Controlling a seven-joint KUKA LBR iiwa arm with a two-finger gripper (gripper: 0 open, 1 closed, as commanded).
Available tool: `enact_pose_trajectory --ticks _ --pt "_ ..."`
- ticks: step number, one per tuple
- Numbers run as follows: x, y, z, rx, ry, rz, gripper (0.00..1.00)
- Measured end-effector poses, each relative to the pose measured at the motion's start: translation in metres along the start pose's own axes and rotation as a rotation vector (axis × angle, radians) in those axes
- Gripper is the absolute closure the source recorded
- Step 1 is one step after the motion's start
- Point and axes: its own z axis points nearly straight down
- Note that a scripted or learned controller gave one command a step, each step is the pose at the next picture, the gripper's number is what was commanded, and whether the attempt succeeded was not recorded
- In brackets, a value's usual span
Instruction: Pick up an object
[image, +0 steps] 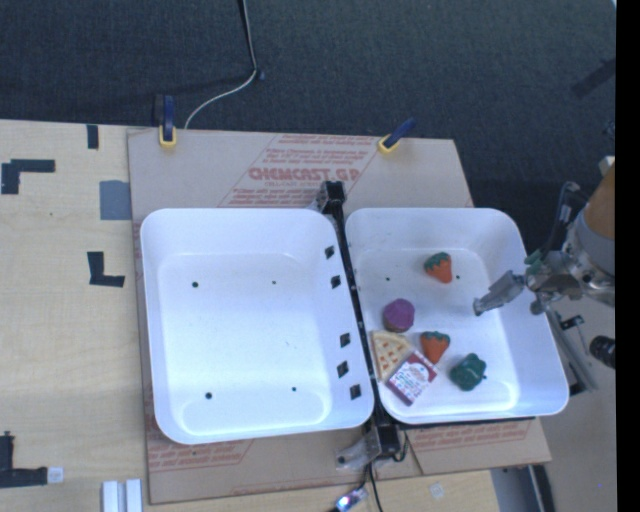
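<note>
The right bin holds several small toys. An orange-red strawberry lies near its back, and a purple round piece sits at its left-middle. A second orange-red strawberry is toward the front, with a green piece to its right. A pizza-slice toy and a red and white packet lie at the front left. My gripper hangs over the bin's right side, right of the strawberries and apart from every toy. Nothing shows in its grasp.
The left bin stands beside the right one, joined along a black clipped divider. Both rest on a cardboard sheet held by clamps at the back. The arm's wrist overhangs the right bin's right rim.
</note>
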Motion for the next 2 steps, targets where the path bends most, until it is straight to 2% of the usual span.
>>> enact_pose_trajectory --ticks 1,2 --pt "0.038 -0.030 0.062 0.008 0.005 -0.001 0.00" --pt "0.092 -0.025 0.138 -0.008 -0.004 0.003 0.00"
